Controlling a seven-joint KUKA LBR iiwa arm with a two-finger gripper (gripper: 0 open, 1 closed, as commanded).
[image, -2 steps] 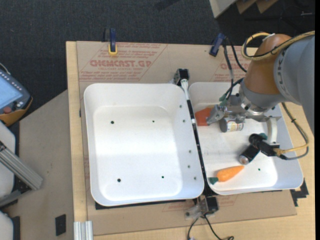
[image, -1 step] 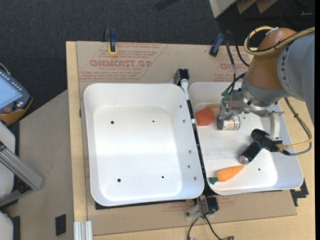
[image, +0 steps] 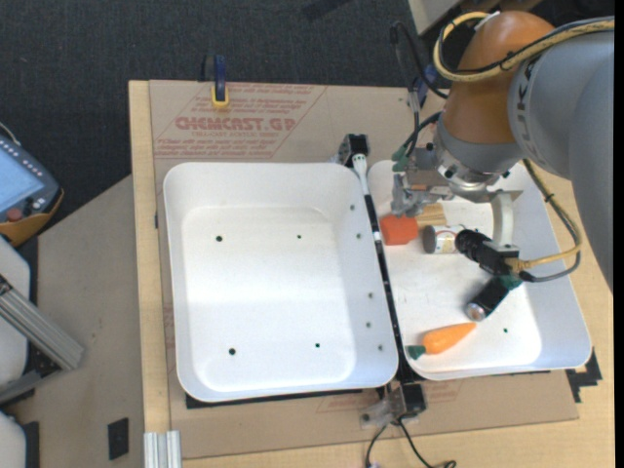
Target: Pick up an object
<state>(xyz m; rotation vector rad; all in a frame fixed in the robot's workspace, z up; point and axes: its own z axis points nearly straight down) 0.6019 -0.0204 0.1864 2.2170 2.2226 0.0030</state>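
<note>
We see the pincer (image: pixel 408 201) hanging low over the far left corner of the right bin (image: pixel 570 337), beneath the grey arm and its orange band; we cannot tell whether it is spread or pressed together. Just below it, close to the wall between the bins, lies an orange-red block (image: pixel 398 229), not held. Just beside the block, to its right, is a small pale cylinder (image: pixel 441 242). Nearer the front lies a dark tube with a silvery end (image: pixel 486 300), tilted, and beyond that a toy carrot (image: pixel 447 338) near the front rim. The left bin (image: pixel 263 281) sits alongside, both resting on a printed cardboard sheet (image: pixel 234 117).
</note>
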